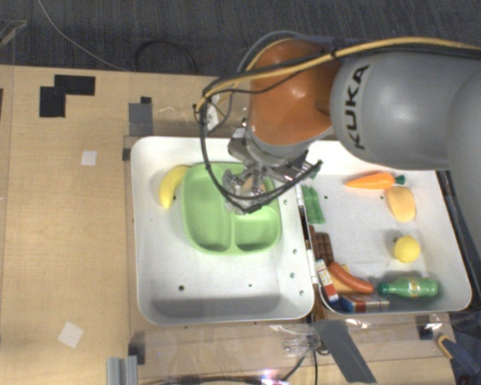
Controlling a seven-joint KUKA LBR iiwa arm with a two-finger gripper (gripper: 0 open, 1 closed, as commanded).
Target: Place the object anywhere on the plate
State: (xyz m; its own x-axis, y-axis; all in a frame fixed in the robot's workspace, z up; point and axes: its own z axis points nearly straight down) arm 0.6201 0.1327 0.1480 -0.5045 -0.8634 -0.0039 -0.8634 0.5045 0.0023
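Note:
A light green divided plate (224, 215) lies in the left white bin (160, 287). A yellow banana (171, 185) rests against the plate's upper left edge, on the bin floor. My gripper (247, 187) hangs over the plate's upper right part, under the orange wrist band (289, 95). The wrist and cables hide its fingers, so I cannot make out anything between them.
The right bin (457, 291) holds a carrot (373, 180), a pale potato-like piece (401, 204), a lemon (406, 249), a green bottle (407, 287), a hot dog (349, 279), a chocolate bar (321, 249) and a green piece (311, 204). The grey arm covers the upper right.

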